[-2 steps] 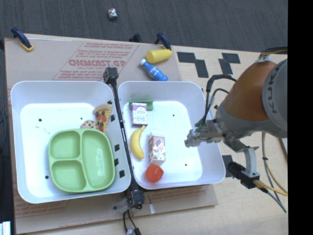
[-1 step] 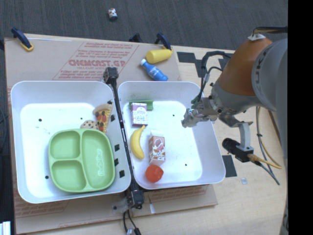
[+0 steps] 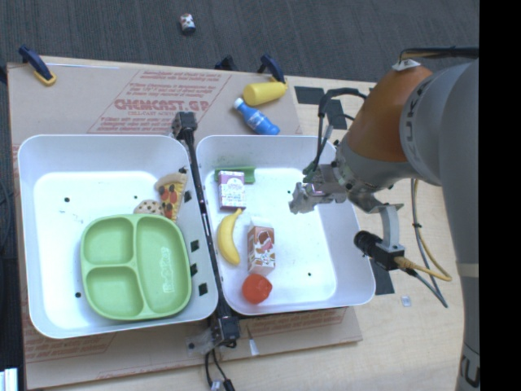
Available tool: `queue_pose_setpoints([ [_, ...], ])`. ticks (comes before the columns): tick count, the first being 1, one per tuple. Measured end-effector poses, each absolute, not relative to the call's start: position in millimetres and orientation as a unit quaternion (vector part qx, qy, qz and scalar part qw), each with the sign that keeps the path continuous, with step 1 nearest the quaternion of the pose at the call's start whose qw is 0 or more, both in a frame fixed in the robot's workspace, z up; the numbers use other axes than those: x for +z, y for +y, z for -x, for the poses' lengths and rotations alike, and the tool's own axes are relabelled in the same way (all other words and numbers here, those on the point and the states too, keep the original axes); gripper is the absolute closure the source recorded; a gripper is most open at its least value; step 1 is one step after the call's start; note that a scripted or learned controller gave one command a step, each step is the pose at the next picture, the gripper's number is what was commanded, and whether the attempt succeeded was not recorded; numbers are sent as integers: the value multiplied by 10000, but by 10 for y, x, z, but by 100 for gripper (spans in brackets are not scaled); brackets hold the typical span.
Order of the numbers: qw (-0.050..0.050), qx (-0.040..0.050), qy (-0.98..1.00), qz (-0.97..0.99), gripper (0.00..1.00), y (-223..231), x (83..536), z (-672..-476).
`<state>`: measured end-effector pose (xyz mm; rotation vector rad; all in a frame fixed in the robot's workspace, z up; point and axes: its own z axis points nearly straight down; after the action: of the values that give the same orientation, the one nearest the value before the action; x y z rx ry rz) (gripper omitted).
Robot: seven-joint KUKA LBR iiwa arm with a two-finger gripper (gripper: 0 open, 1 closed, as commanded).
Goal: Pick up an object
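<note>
The right bin point(image 3: 346, 275) holds a purple-and-white carton point(image 3: 232, 190), a banana point(image 3: 229, 236), a brown-and-white carton point(image 3: 261, 248) and a red tomato-like ball point(image 3: 256, 288). My gripper point(image 3: 304, 198) hangs over the right part of this bin, to the right of the cartons and apart from them. Nothing shows between its fingers. The grey arm with its orange band point(image 3: 387, 125) reaches in from the right.
The left bin point(image 3: 49, 165) holds a green divided plate point(image 3: 134, 267), a pizza slice point(image 3: 171, 194) and a cookie point(image 3: 148, 207). Behind the bins, on the cardboard, lie a yellow object point(image 3: 264, 93) and a blue bottle point(image 3: 257, 118). Cables hang at the bin's right side.
</note>
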<state>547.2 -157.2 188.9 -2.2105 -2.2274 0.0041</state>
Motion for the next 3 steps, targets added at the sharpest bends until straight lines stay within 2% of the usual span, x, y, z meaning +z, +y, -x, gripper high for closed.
queue_pose_setpoints([
  [1, 21, 15, -7097, 7045, 100, -1522, 1291, -5229],
  [2, 6, 5, -7087, 7055, 100, -2102, 1695, -5206],
  [3, 14, 10, -7093, 7049, 100, -2110, 1684, -4761],
])
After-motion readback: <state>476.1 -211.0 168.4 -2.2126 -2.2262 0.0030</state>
